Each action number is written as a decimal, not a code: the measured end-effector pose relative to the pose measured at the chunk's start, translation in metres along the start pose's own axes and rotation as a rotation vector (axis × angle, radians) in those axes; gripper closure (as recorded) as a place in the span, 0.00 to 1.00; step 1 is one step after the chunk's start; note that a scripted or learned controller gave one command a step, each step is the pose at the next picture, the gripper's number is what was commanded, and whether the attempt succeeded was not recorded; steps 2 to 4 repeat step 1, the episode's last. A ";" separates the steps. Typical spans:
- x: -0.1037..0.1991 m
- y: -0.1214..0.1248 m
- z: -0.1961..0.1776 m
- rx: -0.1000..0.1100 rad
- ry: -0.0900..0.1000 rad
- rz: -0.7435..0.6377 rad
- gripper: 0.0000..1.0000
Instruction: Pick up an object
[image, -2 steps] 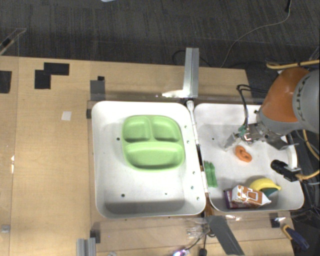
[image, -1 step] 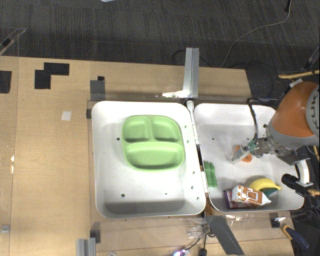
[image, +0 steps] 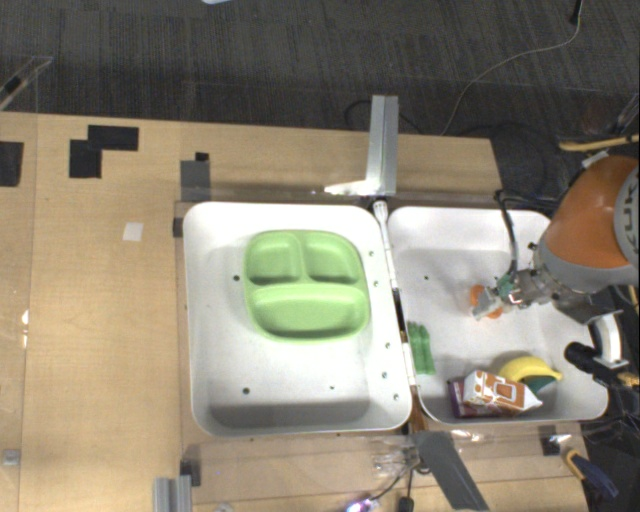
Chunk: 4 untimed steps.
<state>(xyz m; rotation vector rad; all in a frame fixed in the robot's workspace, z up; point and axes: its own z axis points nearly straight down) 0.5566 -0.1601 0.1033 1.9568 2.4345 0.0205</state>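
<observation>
You are seeing the claw (image: 497, 297) reaching into the right bin (image: 440, 240), right at a small orange thing (image: 483, 300); whether it is pinching it, you cannot tell. A banana (image: 530, 372) and carton (image: 492, 393) are lying near the front wall, a green block (image: 420, 348) by the divider. A green tray (image: 304, 283) is sitting in the left bin (image: 215, 330).

A pale wooden bench (image: 90, 330) carries two shallow white bins, left bin (image: 215, 400) beside right bin (image: 440, 235).
</observation>
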 end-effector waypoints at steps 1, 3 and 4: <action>0.047 0.056 -0.089 0.015 0.004 0.051 1.00; 0.047 0.056 -0.089 0.015 0.004 0.051 1.00; 0.047 0.056 -0.089 0.015 0.004 0.051 1.00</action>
